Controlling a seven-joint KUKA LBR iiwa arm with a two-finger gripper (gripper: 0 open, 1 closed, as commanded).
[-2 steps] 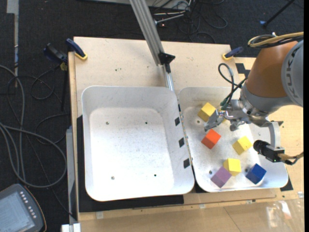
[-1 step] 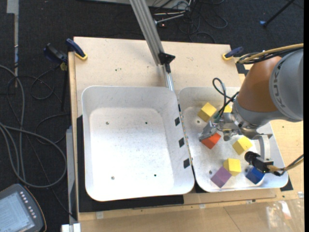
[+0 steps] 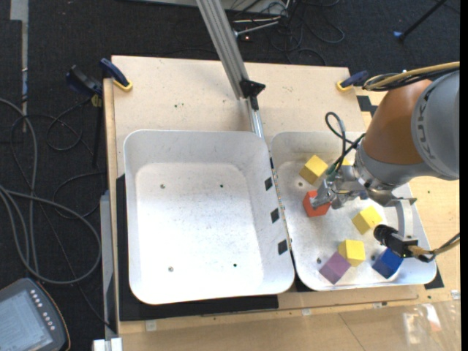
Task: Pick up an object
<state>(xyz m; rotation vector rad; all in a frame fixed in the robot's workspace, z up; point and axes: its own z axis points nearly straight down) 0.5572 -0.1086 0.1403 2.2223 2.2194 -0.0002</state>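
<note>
Slippage is looming as the pincer [image 3: 327, 196], its grip state impossible to tell, is hanging over the orange-red block [image 3: 316, 204] in the right bin [image 3: 292, 218], where an off-centre close could nudge it aside.

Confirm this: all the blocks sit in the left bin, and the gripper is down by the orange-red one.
Wrong bin. The camera view shows the blocks in the right bin. The gripper is indeed down by the orange-red block.
</note>
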